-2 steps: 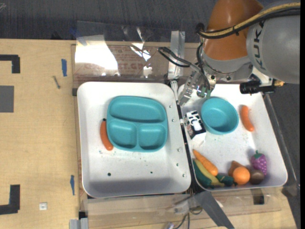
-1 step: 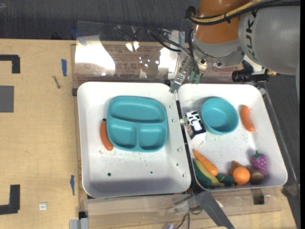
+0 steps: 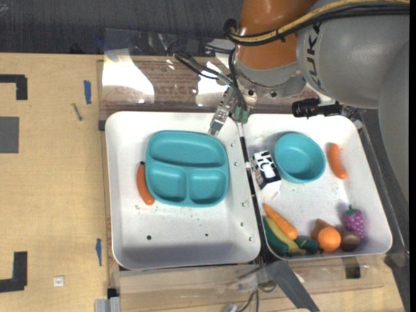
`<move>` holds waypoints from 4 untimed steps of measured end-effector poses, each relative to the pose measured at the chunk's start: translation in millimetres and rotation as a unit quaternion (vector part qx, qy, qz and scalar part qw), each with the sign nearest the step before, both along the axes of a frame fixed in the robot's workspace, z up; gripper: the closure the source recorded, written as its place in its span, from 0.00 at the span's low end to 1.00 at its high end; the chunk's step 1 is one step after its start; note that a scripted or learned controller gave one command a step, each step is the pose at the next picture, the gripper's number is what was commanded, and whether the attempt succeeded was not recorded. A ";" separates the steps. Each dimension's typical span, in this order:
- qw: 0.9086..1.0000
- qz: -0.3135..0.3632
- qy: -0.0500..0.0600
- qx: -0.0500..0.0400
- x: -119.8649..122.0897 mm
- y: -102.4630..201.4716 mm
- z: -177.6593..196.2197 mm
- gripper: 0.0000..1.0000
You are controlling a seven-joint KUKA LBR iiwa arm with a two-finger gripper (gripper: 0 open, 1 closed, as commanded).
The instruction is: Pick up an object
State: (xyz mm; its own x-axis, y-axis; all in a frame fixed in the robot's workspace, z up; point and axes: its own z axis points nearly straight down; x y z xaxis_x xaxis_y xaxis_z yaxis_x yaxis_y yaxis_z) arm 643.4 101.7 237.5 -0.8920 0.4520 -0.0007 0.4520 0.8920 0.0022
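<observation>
Toy fruit and vegetables [image 3: 305, 234] crowded the right bin's [image 3: 370, 174] near corner. "KU" showed on the grey arm [image 3: 351, 51]. Its gripper [image 3: 229, 112] hung over the bins' far edge, the jaws' state impossible to tell. A teal divided plate [image 3: 187, 168] lay in the left bin [image 3: 123, 207], on a wooden bench [image 3: 45, 194].

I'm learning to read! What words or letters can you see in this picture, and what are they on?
"KU" in dark letters on the grey robot arm, by its orange band; the rest of the word is hidden.
The small black and white card beside the blue bowl has marks on it, too blurred to read.
I can read nothing else.
</observation>
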 end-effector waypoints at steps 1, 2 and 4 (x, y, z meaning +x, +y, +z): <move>0.997 0.080 -0.005 0.000 6.2 1.0 35.8 1.00; 0.990 0.142 0.000 -0.001 14.3 1.3 0.7 1.00; 0.972 0.234 -0.019 -0.004 -22.7 13.2 -123.8 1.00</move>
State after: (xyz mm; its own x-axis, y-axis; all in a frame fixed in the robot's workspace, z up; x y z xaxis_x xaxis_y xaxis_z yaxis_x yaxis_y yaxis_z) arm 620.6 114.9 113.7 -0.9992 -0.0043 -0.0400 -0.0044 1.0000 0.0032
